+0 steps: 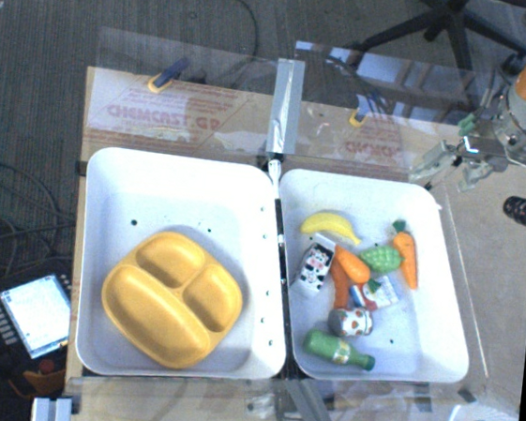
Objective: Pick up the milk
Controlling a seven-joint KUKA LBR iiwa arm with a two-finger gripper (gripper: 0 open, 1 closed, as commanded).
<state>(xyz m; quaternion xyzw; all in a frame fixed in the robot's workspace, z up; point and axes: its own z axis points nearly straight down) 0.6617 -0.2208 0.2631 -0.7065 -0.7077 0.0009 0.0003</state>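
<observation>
Camera view is taken from above: the small white milk carton with black cow spots [313, 265] is seen in the right white bin [455, 302], near its left wall, just below a yellow banana [330, 225] and beside an orange carrot [349, 265]. The tool [457, 161] hangs above the bin's far right corner, its fingers spread apart and holding nothing. A wrong item could be caught, because neighbours crowd the carton's right side. Little room is left by the wall; more is open above.
</observation>
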